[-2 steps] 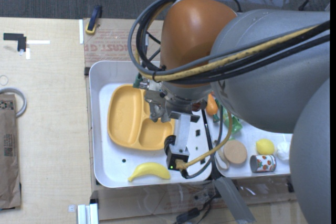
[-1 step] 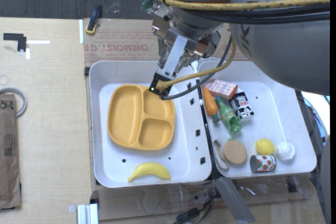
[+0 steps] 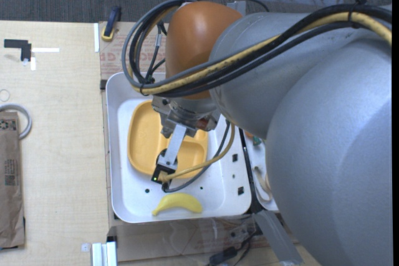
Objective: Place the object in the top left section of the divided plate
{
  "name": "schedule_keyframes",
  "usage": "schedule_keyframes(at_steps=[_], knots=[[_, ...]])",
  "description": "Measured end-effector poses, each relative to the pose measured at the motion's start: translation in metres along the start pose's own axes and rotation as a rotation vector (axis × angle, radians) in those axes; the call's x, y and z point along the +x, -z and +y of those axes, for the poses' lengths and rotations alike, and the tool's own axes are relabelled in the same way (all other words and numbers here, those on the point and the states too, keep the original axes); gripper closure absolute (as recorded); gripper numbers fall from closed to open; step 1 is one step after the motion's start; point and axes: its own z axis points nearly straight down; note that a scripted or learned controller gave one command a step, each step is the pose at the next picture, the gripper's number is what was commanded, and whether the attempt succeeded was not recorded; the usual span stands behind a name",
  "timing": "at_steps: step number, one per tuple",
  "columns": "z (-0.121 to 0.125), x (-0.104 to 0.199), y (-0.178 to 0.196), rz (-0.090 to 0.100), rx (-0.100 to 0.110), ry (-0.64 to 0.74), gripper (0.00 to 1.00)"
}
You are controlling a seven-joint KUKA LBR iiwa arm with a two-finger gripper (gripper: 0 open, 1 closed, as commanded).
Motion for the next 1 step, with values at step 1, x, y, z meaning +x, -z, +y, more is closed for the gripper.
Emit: schedule_keyframes(at_steps=[1], knots=[[0.0301, -0.0189, 0.0884, 0.001, -0.001, -0.139, 1.00]])
